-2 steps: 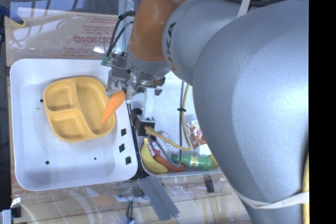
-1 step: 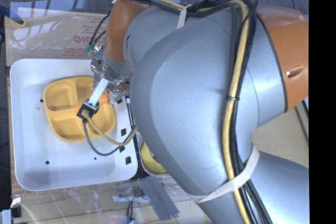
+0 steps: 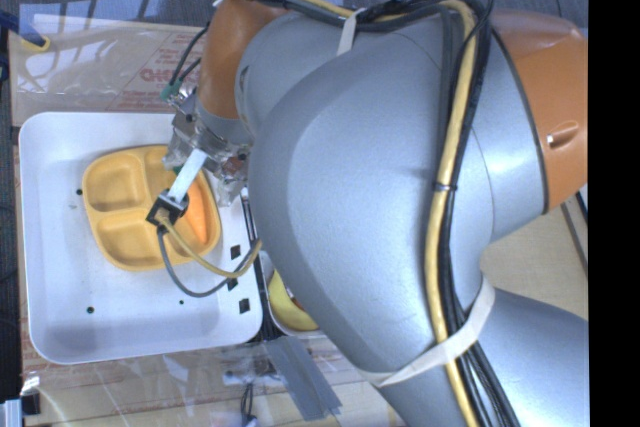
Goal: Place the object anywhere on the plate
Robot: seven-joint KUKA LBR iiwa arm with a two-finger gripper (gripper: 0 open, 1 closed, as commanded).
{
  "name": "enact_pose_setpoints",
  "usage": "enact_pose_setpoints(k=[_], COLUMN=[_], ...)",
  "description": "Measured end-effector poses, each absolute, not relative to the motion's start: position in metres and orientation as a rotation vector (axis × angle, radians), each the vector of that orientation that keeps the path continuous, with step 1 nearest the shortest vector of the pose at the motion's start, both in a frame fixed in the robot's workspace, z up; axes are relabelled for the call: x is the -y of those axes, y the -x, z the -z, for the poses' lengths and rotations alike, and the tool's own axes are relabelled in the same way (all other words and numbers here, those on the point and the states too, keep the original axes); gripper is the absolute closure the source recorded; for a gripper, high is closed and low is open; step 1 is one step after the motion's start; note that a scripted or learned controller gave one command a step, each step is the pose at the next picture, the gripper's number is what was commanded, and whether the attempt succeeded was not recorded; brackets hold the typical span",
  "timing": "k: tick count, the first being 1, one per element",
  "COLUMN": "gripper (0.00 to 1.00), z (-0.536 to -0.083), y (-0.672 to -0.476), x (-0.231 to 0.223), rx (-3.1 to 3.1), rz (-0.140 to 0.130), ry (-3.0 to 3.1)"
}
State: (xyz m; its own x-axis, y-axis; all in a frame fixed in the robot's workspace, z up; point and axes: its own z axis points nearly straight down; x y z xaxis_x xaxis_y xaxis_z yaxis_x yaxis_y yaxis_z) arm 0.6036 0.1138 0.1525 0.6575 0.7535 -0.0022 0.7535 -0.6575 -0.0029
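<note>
A yellow divided plate [image 3: 120, 205] lies in the left white bin [image 3: 60, 315]. On the plate's right compartment shows an orange patch [image 3: 203, 215], seemingly an orange object, partly covered by the gripper. My gripper [image 3: 215, 173] hangs over the plate's right edge, just above that orange patch. The big grey arm [image 3: 400, 175] reaches in from the right and covers most of the right bin.
A yellow rounded thing [image 3: 285, 313] peeks out beneath the arm in the right bin, near the wall between the bins. Bare white floor surrounds the plate in the left bin, widest along the front and left sides.
</note>
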Motion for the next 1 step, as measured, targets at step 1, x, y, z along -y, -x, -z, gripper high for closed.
enact_pose_setpoints(k=[1], gripper=[0.00], z=[-0.1912], y=[-0.5556], x=[-0.0959], rx=[1.528], rz=[-0.006], ry=[2.742])
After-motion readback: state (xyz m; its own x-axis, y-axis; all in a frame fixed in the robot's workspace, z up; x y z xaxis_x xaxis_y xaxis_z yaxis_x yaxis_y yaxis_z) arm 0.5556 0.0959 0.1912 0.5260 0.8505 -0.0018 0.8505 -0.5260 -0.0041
